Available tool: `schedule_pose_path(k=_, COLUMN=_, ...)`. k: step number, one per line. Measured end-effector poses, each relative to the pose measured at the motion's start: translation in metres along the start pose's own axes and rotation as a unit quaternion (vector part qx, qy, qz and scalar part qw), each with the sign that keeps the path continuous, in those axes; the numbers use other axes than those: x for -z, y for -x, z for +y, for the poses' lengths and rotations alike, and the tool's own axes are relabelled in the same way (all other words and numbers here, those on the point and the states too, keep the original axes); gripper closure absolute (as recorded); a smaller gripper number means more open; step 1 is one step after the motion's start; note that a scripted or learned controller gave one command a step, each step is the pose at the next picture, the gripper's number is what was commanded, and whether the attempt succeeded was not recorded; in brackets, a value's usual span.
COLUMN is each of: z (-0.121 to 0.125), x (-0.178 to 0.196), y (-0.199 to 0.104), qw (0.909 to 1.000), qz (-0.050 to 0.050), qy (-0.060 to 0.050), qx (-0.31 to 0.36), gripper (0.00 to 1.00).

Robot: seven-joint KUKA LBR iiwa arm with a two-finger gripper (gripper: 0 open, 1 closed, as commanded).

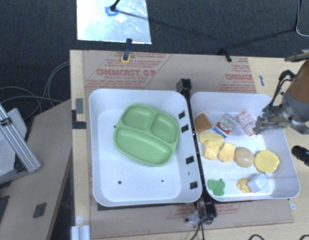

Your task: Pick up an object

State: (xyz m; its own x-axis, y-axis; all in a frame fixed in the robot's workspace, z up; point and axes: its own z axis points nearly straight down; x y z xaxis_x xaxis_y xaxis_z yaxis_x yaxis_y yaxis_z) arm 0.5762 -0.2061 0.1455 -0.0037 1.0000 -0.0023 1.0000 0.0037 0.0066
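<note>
Hovering gripper (pixel 260 125) over glossy, crinkled wrapper (pixel 246 119), smooth white bin (pixel 289 149).

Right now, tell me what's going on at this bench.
A grey robot arm with an orange band reaches in from the right, its gripper low over the right bin, next to a red-and-white packet. That bin holds a scatter of small toy foods: a brown piece, yellow pieces, a tan ball, a green item. Nothing shows between its fingers. The left bin holds a green divided plate.
</note>
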Motion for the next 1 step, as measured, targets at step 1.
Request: schedule_pose_path(k=1, z=-0.0046, x=0.0522, y=-0.0071, qw=1.0000, qz=0.000, qy=0.000, qx=0.001, gripper=1.00)
